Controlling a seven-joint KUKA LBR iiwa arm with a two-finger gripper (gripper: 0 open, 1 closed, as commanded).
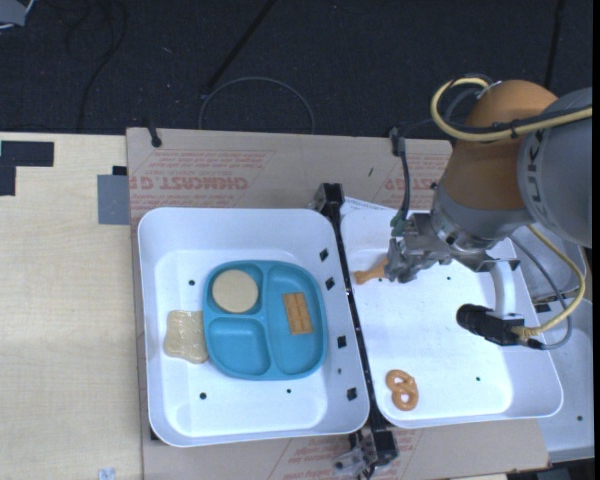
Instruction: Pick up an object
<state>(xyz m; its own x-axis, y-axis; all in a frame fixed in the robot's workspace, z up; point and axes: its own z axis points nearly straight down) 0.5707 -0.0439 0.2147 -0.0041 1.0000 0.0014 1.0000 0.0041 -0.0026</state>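
The grey arm [565, 158] reaches in from the right side, and its orange band [490, 153] sits above the wrist. The wrist is bent downward. The hand [405, 260] is low, pointing to the left. A yellow cable [460, 93] makes a loop over the band.

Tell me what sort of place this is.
Probably a robot lab's grasping test bench: two white bins side by side, toy food such as a pretzel and a blue tray, and loose cables on dark carpet.
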